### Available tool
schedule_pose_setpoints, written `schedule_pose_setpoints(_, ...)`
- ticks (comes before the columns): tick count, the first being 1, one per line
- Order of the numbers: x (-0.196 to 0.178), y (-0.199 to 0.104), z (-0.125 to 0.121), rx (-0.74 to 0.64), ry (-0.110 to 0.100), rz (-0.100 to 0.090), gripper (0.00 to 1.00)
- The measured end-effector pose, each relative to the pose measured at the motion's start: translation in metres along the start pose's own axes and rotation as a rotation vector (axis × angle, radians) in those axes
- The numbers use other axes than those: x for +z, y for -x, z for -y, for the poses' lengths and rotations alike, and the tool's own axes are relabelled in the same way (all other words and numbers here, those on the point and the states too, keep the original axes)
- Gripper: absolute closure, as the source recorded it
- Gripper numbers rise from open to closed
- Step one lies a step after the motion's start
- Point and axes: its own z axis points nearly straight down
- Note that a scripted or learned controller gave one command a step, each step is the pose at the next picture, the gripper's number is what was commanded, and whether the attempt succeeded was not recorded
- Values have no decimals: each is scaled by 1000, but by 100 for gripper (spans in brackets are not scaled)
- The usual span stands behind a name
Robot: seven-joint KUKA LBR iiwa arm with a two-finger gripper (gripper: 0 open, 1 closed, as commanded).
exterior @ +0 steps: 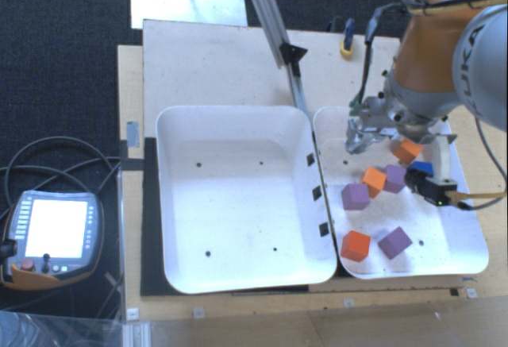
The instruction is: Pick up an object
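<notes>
My gripper (359,137) hangs over the back left part of the right bin (468,254), with the grey and orange arm behind it. Nothing shows held in it. Several small blocks lie in this bin. An orange block (409,151) and a blue block (421,169) sit just right of the gripper, partly under the arm. An orange block (374,179) touches a purple block (394,177) below the gripper. Another purple block (355,196) lies to their left. Near the front lie a red-orange block (355,245) and a purple block (394,242).
The left bin (171,179) stands beside the right one, their walls meeting at a ridge (317,194). A slanted metal pole (270,12) rises behind the bins. A teach pendant (49,238) lies on the floor at the left.
</notes>
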Motion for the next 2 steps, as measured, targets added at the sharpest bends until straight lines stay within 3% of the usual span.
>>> schedule_pose_setpoints(2, 8, -102, -32, 0, 2, -1, 100)
